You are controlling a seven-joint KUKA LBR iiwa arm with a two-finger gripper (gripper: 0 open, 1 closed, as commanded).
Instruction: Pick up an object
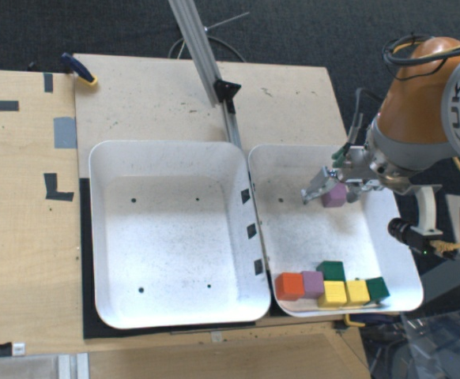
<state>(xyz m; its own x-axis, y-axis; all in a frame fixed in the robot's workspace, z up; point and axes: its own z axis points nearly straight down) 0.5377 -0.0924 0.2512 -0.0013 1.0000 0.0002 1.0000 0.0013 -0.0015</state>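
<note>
The gripper (331,189) hangs over the upper part of the right bin (293,164), reaching in from the right, and grasps a pale purple block (336,196) between its fingers. The block sits right at the fingertips, above the bin floor and well apart from the other blocks.

Those lie clustered in the bin's lower right corner: an orange block (290,285) at the left, a purple block (313,281) touching it, two yellow blocks (334,293) (358,291) side by side, a dark green block (331,271) just behind them, and another green block (378,289) at the right end.

The left bin (103,164) stands beside it on the worktop (135,93).
</note>
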